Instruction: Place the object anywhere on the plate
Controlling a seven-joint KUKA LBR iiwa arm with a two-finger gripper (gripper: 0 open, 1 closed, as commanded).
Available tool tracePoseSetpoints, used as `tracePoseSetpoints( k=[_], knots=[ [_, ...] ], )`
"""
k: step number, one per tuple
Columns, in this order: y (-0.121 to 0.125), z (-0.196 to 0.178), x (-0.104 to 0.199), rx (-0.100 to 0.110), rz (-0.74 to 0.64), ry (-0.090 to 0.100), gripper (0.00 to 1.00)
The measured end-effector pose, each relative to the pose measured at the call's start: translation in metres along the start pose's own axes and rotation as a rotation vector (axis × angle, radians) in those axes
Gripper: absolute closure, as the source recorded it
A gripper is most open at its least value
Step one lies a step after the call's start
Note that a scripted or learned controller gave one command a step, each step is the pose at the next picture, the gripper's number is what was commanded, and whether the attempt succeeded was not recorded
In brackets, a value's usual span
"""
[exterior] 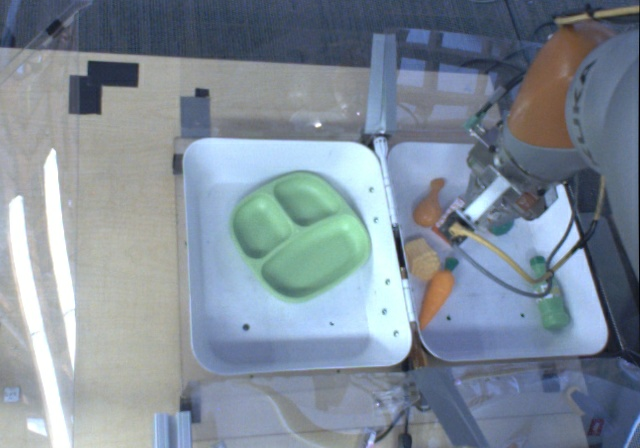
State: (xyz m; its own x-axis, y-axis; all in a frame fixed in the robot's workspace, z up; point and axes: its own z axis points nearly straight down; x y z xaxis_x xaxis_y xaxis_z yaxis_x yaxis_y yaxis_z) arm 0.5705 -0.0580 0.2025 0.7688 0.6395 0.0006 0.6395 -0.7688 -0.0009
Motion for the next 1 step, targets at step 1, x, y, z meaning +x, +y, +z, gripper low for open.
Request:
tracePoseSetpoints(
  k=[1],
  knots=[
    [0.0176,0.0183,0.0551,-0.001,-0.006,0.001,1.00]
  ],
)
